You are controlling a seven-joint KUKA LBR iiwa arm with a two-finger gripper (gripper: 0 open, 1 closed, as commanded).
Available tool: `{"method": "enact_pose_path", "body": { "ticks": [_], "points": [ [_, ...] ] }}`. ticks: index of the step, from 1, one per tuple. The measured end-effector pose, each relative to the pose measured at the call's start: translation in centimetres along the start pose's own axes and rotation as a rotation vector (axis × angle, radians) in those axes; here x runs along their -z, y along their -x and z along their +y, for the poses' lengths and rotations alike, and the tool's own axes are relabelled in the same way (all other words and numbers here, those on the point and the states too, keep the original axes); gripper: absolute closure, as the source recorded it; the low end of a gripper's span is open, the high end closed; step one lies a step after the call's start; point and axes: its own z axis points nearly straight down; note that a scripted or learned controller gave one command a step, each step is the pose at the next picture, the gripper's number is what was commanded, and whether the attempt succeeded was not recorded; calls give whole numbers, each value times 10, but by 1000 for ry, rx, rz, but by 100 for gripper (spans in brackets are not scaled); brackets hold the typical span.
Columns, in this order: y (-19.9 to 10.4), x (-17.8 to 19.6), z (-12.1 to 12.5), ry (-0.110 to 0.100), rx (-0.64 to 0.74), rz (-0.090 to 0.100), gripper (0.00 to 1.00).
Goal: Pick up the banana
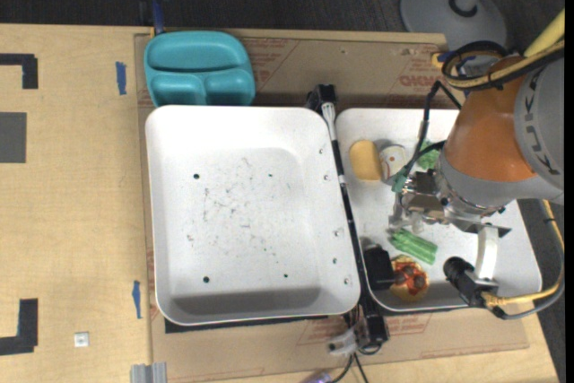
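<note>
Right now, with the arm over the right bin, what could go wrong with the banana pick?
1. The end effector hangs nearer the green item than the yellow item, probably the banana, so it may close on the wrong thing.
2. The yellow item lies near the right bin's left wall, beside a white object, leaving little room for a clean grasp.

Bright, even overhead light fills the scene, so the left bin (242, 211) looks nearly washed out, with its rim and curved walls shown only by faint grey shading. Shadows are soft and short: a thin dark line runs under that bin's front edge, and the arm (489, 148) casts a pale shade onto the right bin (520, 260). Focus is fairly sharp at centre, though small things in the right bin look grainy and hard to tell apart, and the floor along the top is dim.
</note>
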Motion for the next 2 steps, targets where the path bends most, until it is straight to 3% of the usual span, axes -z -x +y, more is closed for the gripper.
{"method": "enact_pose_path", "body": {
  "ticks": [2],
  "points": [
    [-1,20,2,4,2,-1,100]
  ]
}}
